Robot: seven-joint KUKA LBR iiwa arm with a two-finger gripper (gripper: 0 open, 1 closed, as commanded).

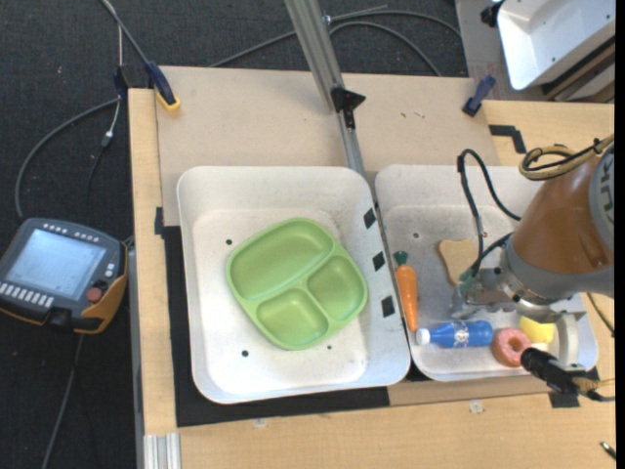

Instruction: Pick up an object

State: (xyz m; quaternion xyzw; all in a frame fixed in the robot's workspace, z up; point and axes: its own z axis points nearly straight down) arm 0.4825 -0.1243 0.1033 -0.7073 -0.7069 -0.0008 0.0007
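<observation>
In the right bin (427,200) lie an orange carrot (407,294), a blue and white bottle (457,335), a pink donut (510,346), a yellow piece (538,331) and a tan flat piece (456,256). My gripper (470,303) hangs low over the middle of this bin, just above the blue bottle and below the tan piece. The arm's orange band and grey wrist cover the bin's right part. Nothing shows held between the fingers.
The left bin (205,198) holds a green divided plate (296,282). A metal pole (322,47) slants down to the gap between the bins. A teach pendant (59,274) lies on the floor at left. Cables loop over the arm at right.
</observation>
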